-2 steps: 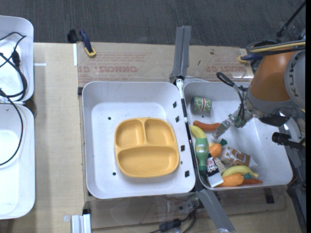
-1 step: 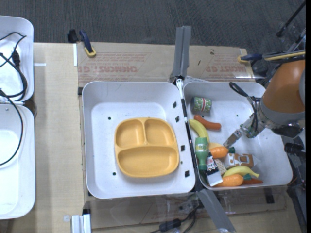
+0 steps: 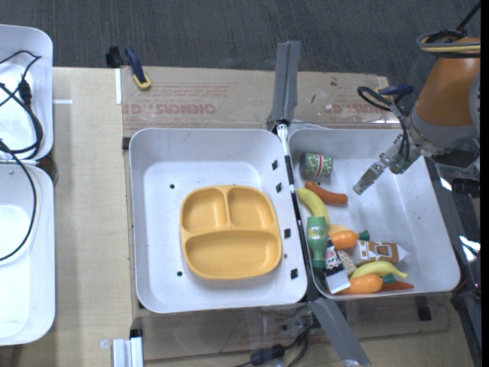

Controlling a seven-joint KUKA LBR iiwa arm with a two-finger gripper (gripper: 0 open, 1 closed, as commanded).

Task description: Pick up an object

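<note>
End effector hovering over the right bin, nothing in it yet.

From the overhead camera, the end effector [image 3: 367,180] hangs slanted over the bare upper part of the right bin [image 3: 428,228], and I cannot tell from here whether it is spread or pressed together. The nearest candidate is the sausage [image 3: 327,194], lying just to the left and slightly below the tip, its long axis running left to right with a slight downward tilt. The small green can [image 3: 318,165] sits just above it (the rest of the toy food is heaped in the bin's lower left corner). The yellow plate [image 3: 230,231] fills the left bin [image 3: 153,205].
</note>
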